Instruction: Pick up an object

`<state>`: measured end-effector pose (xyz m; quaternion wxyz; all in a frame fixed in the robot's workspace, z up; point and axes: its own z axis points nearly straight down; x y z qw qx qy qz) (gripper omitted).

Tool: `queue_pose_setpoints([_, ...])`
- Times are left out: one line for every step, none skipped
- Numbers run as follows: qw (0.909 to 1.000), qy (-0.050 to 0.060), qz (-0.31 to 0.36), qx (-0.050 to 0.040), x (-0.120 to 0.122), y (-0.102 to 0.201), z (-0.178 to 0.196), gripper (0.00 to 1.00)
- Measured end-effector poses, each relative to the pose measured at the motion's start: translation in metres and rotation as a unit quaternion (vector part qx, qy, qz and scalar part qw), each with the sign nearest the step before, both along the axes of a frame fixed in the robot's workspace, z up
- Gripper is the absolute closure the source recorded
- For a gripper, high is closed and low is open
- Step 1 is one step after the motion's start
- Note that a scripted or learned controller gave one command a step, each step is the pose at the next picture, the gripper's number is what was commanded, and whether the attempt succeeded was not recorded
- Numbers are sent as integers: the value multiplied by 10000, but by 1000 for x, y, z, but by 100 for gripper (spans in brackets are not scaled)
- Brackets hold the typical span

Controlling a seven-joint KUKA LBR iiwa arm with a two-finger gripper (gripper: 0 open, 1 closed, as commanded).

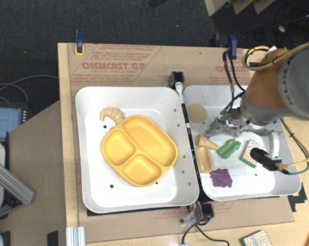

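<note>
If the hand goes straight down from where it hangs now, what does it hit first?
Most likely the green piece in the right bin, which lies just below the hand in this slanted view. Depth is unclear, so it may instead meet the bin floor beside it.

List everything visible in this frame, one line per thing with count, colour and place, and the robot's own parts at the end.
Shallow white bins: 2, white, side by side on the bench.
Divided plastic plate: 1, yellow, three compartments, middle of left bin.
Curved croissant-like toy: 1, tan, left bin, touching the plate's upper-left edge.
Round flat disc: 1, beige, right bin, upper-left corner.
Cone-shaped piece: 1, pale yellow, right bin, left side.
Oblong bread-like piece: 1, tan, right bin, along the left wall.
Green block: 1, green, middle of right bin.
Grape-like cluster: 1, purple, right bin, near front.
Cardboard sheet: 1, brown with red print, under bins.
Arm: 1, grey with orange band, above right bin.
Gripper: 1, metallic, over right bin.
</note>
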<state>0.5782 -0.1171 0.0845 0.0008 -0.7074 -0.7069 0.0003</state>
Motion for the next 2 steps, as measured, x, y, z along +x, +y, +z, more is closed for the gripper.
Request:
queue_pose_setpoints([10000,0,0,0,0,0,0,0])
queue_pose_setpoints([10000,0,0,0,0,0,0,0])
